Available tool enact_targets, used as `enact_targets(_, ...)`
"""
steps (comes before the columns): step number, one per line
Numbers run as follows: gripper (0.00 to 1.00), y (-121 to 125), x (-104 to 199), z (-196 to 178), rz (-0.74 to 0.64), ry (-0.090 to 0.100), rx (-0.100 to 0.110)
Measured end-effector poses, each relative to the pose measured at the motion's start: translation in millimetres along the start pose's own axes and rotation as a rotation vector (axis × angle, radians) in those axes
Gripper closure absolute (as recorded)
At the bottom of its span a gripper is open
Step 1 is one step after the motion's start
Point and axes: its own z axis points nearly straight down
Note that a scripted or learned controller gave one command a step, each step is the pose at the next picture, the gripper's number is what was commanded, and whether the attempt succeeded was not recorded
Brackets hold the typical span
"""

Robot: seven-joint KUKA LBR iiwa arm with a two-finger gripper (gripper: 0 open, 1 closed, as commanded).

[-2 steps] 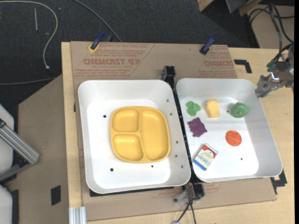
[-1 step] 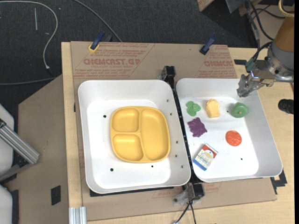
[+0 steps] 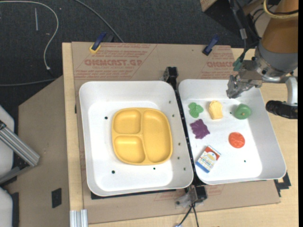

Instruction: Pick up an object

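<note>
Left bin (image 3: 94, 174) holds a yellow divided plate (image 3: 142, 136), three compartments, sitting about centre. Right bin (image 3: 265, 169) has the loose pick candidates — green leafy toy (image 3: 195, 109) at upper left, pale yellow corn-like piece (image 3: 216, 110) just beside it, purple grape-like piece (image 3: 200, 128) below those, small blue-and-white carton (image 3: 208, 159) near the front, orange-red round toy (image 3: 236, 140) mid-right, green round toy (image 3: 243, 111) above it. All apart from each other, none touching.

Gripper (image 3: 235, 90) hangs over the back of the right bin, above and just left of the green round toy, nothing between the jaws. Jaws open or shut — cannot tell at this angle.

Step looks like approach, no grasp made yet. Nearest target is probably the green round toy: small, rounded, likely to roll or slip. Next move calls for centring over it, then descending and closing.
</note>
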Motion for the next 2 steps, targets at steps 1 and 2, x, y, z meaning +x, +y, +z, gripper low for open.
enact_targets(1,1.00,6.4,55.6,-3.6,-0.001,-0.001,-0.002)
enact_targets(2,1.00,10.7,103.9,-3.8,0.000,-0.001,-0.003)
